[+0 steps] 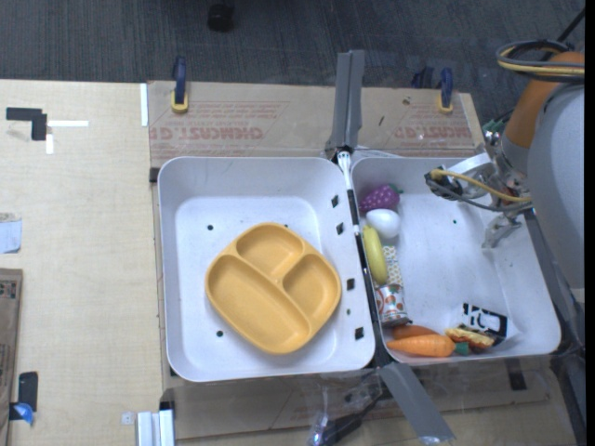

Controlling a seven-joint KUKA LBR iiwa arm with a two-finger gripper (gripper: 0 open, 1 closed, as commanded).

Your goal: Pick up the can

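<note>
Can lies on its side along the right bin's left wall, wedged between banana and carrot; hand hovers well apart, grip state undeterminable.

Brightness: even, fairly bright, soft overhead light.
Glare: white bins nearly washed out along their rims; slight sheen on the yellow plate.
Shadows: faint and short, close under the plate.
Sharpness: mildly soft throughout; arm at the right edge blurred.
Floor: dark along the top.
</note>
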